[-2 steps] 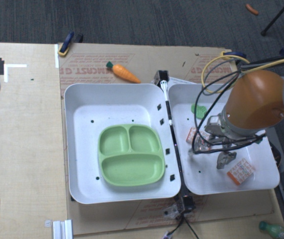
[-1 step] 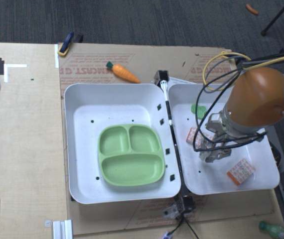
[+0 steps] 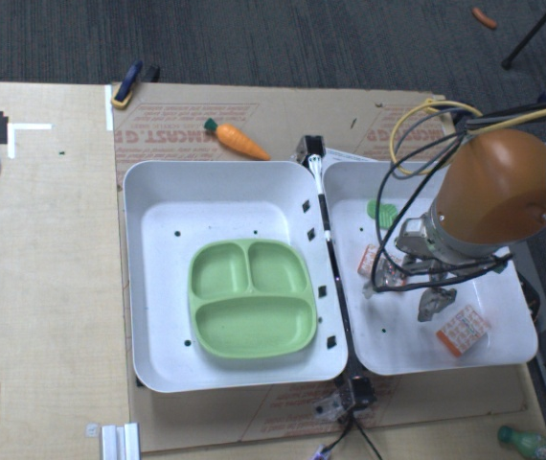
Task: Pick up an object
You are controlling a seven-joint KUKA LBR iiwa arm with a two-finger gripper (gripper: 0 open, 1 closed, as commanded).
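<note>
In the right bin (image 3: 503,353), a small red-and-white packet (image 3: 370,259) is lying just left of the pincer (image 3: 436,304), a larger printed packet (image 3: 462,331) just right; I cannot tell the pincer's state under the wrist

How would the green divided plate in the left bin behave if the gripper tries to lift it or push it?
The green divided plate looks like rigid moulded plastic, so it would probably keep its shape and feel light. It lies flat on the left bin floor with a low rounded rim, so fingers may slip off the edge. If pushed, it would likely slide, not tip.
</note>
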